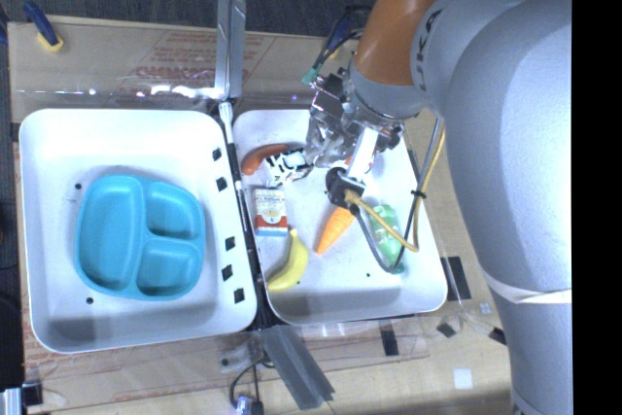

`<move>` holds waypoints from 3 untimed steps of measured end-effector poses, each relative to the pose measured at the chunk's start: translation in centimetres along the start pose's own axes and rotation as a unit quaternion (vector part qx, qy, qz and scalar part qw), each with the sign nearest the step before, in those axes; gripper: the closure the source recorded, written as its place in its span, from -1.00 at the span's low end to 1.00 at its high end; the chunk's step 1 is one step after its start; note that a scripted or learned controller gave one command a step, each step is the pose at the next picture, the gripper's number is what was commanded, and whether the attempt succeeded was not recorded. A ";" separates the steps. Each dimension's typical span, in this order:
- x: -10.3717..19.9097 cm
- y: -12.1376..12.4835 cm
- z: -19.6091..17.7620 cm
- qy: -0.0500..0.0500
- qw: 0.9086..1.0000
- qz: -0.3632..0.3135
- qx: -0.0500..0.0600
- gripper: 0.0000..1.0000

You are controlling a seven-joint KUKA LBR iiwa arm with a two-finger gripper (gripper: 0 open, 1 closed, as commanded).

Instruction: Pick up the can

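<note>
White bins sit side by side on the bench; the gripper point(326, 158) hangs low over the right bin point(413, 292), its grip state impossible to tell. What looks like the can point(270, 211) lies near the divider, just beside the banana point(290, 264), apparently not yet lifted.
</note>
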State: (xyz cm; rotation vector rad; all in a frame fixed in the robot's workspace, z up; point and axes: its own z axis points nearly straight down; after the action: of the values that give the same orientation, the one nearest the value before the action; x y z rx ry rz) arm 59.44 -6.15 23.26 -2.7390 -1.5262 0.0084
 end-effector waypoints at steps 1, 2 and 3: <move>-1.8 2.7 0.9 0.000 1.000 0.000 -0.002 1.00; -1.8 2.7 0.9 0.000 1.000 0.000 -0.002 -1.00; -1.7 2.7 0.0 0.000 1.000 -0.003 -0.001 1.00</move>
State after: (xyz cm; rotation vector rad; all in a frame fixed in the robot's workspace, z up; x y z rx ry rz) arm 60.83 -8.99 23.26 -2.7358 -1.5355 0.0061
